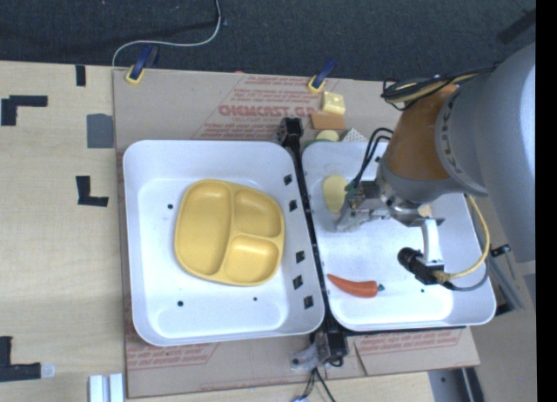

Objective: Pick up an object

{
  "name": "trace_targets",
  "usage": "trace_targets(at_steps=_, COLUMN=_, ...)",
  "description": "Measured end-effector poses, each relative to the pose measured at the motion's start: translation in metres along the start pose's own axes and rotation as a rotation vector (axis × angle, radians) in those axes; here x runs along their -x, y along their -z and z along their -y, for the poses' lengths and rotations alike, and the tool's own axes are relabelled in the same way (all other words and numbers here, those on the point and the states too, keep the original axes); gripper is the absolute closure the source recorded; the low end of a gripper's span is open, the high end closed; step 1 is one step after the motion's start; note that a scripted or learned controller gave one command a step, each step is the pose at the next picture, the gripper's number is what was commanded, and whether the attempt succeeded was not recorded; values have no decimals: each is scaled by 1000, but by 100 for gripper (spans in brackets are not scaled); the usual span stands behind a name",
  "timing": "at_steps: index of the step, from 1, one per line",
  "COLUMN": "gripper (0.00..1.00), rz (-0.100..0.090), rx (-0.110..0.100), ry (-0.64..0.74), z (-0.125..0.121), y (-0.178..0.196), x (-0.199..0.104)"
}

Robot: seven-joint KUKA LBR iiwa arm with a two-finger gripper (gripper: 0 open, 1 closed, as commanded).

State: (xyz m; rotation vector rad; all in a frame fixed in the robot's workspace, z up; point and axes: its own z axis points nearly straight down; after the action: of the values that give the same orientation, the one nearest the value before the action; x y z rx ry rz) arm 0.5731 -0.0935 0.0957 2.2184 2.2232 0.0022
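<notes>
Two shallow white bins sit side by side on the counter. Farthest left, the left bin holds a yellow divided plate, lying flat near its middle, well apart from the arm. Past the central divider, the right bin holds the likelier targets: a pale yellow-green rounded object near the bin's upper left, close to the divider, and an orange-red chili pepper lying flat toward the bin's lower left. Just right of the rounded object, the gripper is lowered into the bin, seemingly touching it or just beside it; the arm looms over the bin's right half. Judging by this, the step in hand is the approach or grasp on the rounded object, and nothing is visibly held yet. Whether the fingers are spread or closed cannot be told, since the wrist body covers them from above. The next move likely calls for centring over the object, closing, then lifting straight up; a round thing could slip aside against the divider. Much of the bin's right floor is hidden beneath the arm, so anything there is unknown. Beyond the bin's top edge, a small tan block is hard to identify.
</notes>
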Motion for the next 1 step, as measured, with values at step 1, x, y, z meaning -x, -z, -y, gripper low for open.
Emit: trace_targets(at_steps=1, gripper=0, rz=0, rx=-1, ry=0, z=0, y=-1, x=0)
